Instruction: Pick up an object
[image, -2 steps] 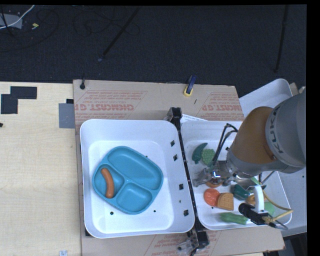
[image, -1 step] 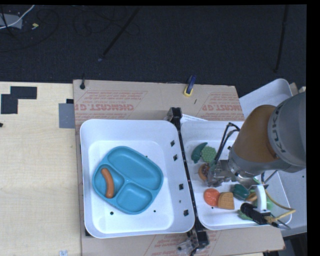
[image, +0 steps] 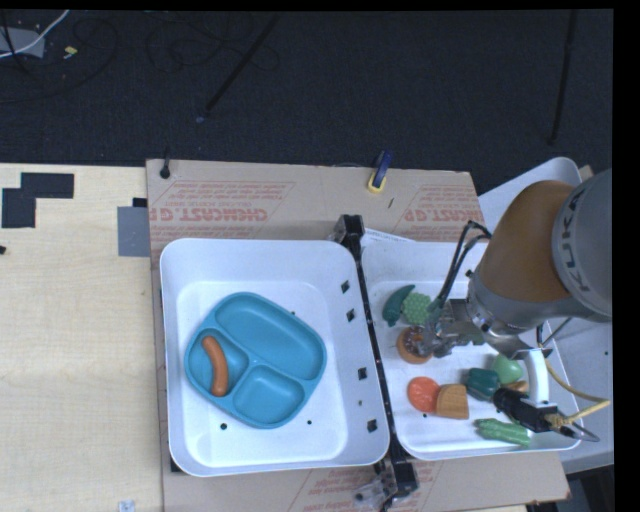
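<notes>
My gripper (image: 437, 332) hangs low in the right bin (image: 400, 440), near its left side. It is right beside a brown ring-shaped toy (image: 411, 346) and just below a dark green leafy toy with a pale green top (image: 404, 303). I cannot tell if it touches either one. A red-orange round toy (image: 421, 392) and a tan block (image: 453, 402) lie in front of it. To their right are a teal toy (image: 482, 381), a light green toy (image: 508, 369) and a long green pod (image: 503, 431).
The left bin (image: 190, 270) holds a blue divided tray (image: 275, 345) with an orange sausage (image: 214, 364) in its left compartment. A black divider rail (image: 365, 340) runs between the bins. The arm's orange-banded body (image: 525, 250) looms over the right bin's back right.
</notes>
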